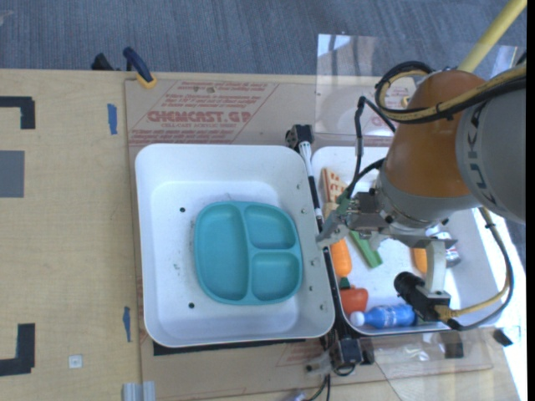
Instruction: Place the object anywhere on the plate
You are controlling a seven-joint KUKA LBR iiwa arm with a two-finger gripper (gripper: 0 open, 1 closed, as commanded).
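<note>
The arm's claw hung over the right bin, near its left wall, and whether it was clenched or released could not be told from above. Directly beneath and beside it lay a green piece and an orange carrot-like piece; a red item and a blue bottle sat nearer the front. The teal divided plate rested in the left bin, well apart from the claw.
</note>
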